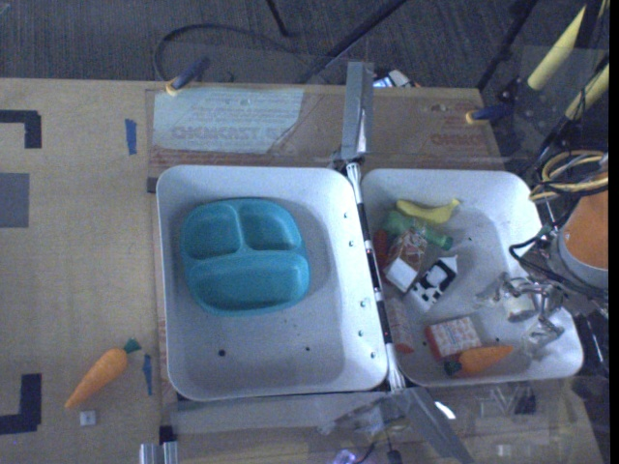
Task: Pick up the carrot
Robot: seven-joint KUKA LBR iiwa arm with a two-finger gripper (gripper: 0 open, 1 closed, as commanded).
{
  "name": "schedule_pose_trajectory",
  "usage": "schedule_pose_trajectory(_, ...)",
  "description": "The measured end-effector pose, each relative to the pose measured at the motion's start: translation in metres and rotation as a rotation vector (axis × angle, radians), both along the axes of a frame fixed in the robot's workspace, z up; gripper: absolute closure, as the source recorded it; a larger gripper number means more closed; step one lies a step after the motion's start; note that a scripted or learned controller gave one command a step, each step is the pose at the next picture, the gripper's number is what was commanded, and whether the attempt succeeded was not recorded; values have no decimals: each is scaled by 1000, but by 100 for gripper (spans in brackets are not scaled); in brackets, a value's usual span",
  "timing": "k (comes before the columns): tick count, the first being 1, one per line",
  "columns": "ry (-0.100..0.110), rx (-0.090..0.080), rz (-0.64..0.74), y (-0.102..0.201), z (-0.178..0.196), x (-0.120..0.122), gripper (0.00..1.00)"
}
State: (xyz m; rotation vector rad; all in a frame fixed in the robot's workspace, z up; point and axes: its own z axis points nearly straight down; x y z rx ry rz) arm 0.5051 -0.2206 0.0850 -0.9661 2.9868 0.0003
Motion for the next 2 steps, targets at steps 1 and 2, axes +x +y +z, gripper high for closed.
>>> schedule_pose_trajectory(1, -6, 1, 2, 2, 10, 4, 100)
schedule_pose_trajectory(2, 0, 2, -247, 81, 143, 22, 100)
